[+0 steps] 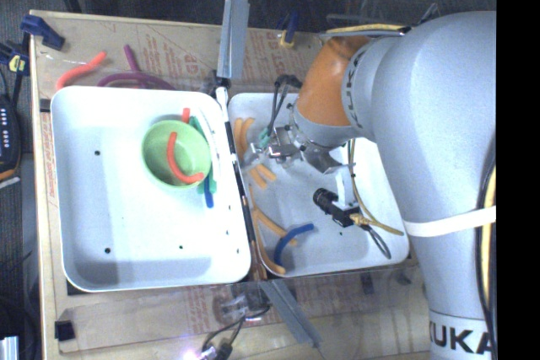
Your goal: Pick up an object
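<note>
My gripper (272, 147) hangs low over the upper left part of the right bin (371, 253), under the orange wrist band. Several orange sticks lie close to it: a pair (243, 136) by the bin's left wall, two short ones (264, 174) just below the gripper, and a long one (268, 224) further down. Near the front of that bin lies a blue curved piece (288, 239). The left bin (101, 215) holds a green bowl (173, 149) with a red curved strip (180, 168) on it, and a blue stick (208, 196) beside the bowl.
The large grey arm covers the right bin's right half. A black part with a yellow cable (333, 208) hangs from the arm over the bin. On the bench behind the left bin lie a purple tube (135, 81) and an orange strip (82, 70). A grey bar (234, 34) stands between the bins.
</note>
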